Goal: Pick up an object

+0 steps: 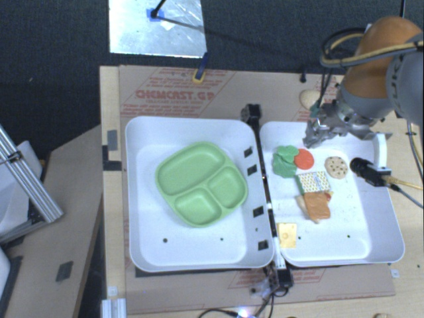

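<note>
A shallow white plastic bin (132,177) is sitting on the left half of the tan counter (175,95). A pale green three-compartment plate (199,184) is lying flat in the middle of it, with bare white floor showing all around the plate. A row of small black clips (255,171) is running along the seam where this bin is meeting its neighbour.

The second white bin (358,237) is sitting just to the right. A flat yellow square (287,234) is lying near its front left corner, well apart from the rest. Further back, a green leafy toy piece (285,161) is lying with a round red-orange disc (305,159) touching its right side. Just in front of them, a patterned yellow-and-blue square (313,181) is resting against a brown toast-like piece (317,206). A round tan cookie with dark chips (336,167) is lying alone to the right of the disc.

The tool (315,139) is hanging over the back of this bin, just behind the red-orange disc and the green leafy piece. It is holding nothing visible. Whether it is open or closed cannot be told, nor whether it is touching the bin floor. The grey and orange arm (377,58) is reaching in from the upper right.

The front right of this bin is lying bare, offering open room.
</note>
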`<state>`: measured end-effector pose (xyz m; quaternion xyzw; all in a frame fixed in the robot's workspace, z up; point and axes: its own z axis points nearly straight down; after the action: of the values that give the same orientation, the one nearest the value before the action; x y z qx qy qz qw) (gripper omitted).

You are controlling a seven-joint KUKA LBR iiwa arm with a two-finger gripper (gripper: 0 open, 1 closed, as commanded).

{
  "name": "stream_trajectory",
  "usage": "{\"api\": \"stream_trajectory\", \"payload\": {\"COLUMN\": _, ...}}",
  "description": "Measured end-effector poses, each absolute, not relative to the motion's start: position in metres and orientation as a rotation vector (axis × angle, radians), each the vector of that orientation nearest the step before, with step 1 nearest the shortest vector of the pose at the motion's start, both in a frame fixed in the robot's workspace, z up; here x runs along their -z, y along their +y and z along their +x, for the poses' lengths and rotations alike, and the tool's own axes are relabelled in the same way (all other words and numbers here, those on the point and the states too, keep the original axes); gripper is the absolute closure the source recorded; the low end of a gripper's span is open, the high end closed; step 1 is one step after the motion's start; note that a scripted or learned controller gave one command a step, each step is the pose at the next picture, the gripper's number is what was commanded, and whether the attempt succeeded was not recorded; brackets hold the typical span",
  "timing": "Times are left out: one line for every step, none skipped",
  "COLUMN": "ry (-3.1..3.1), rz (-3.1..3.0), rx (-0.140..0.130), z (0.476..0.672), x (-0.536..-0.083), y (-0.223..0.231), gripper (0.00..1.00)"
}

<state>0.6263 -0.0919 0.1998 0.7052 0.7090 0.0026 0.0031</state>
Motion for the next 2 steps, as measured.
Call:
{"api": "stream_trajectory", "payload": {"ry": 2.224, "rz": 2.213, "rx": -0.005, "z": 0.628, "x": -0.227, "y": -0.092, "gripper": 1.0}}
{"api": "stream_trajectory", "payload": {"ry": 2.233, "rz": 2.212, "rx": -0.002, "z": 0.61, "x": -0.216, "y": -0.038, "gripper": 1.0}}
